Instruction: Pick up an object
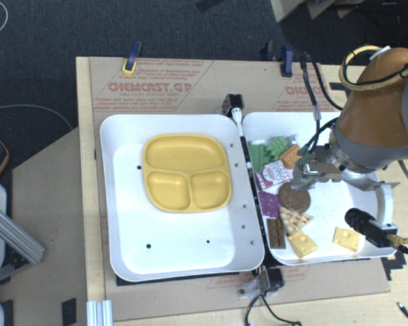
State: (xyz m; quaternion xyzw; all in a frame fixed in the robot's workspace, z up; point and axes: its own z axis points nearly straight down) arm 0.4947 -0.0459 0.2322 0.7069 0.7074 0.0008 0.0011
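The end effector [304,174] hangs low over the right bin [326,124], just above the round brown cookie [294,199] that lies near the bin's middle, and from this slanted view I cannot tell how it is set, since the wrist and its cables cover it. Taking the cookie as the landmark: a purple packet [273,174] lies just beyond it toward the divider, green pieces [268,149] lie farther up, a waffle-like wedge [296,219] touches its near edge, a dark bar [276,232] sits beside that, and two yellow cheese blocks [302,244] lie nearer the front rim. The left bin [122,202] holds a yellow divided plate [188,172]. To do the pick well, the descent probably wants to centre on the cookie itself (it is flat, so edges matter), clear of the wedge and packet, closing low enough to catch its rim rather than skidding over the top.
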